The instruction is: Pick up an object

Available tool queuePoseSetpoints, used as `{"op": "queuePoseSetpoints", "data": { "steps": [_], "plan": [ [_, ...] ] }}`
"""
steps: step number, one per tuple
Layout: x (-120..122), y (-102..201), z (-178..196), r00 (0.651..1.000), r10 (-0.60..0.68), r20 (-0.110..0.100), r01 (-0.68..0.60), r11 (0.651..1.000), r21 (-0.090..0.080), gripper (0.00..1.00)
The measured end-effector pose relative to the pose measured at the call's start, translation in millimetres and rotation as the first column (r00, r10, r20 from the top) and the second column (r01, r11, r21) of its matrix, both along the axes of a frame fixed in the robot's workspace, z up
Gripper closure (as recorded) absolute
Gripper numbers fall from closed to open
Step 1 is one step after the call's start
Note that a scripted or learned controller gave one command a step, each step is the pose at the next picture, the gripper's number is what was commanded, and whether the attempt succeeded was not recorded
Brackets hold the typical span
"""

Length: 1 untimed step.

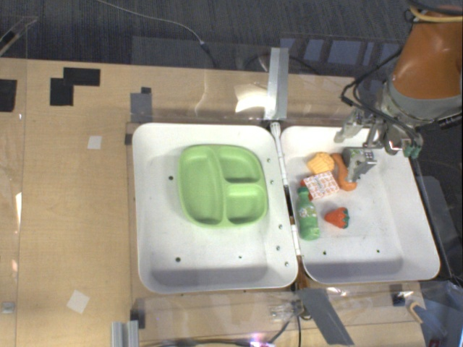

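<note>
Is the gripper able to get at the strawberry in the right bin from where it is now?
Probably yes. The strawberry lies apart from the green bottle with bare bin floor around it, and the gripper hangs just above and behind it, over the carrot.

The arm (432, 56) is cut off at the right edge (its jaws perhaps masking the orange piece (346, 181)).
</note>
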<state>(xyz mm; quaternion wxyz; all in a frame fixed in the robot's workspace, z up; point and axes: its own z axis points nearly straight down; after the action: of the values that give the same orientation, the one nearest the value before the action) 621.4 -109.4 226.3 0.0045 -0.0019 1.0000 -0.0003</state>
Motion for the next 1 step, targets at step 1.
{"op": "queuePoseSetpoints", "data": {
  "steps": [1],
  "plan": [
    [-10.0, 1.0, -135.0, 0.999, -0.046, 0.005, 0.046, 0.999, 0.000, 0.00]
  ]
}}
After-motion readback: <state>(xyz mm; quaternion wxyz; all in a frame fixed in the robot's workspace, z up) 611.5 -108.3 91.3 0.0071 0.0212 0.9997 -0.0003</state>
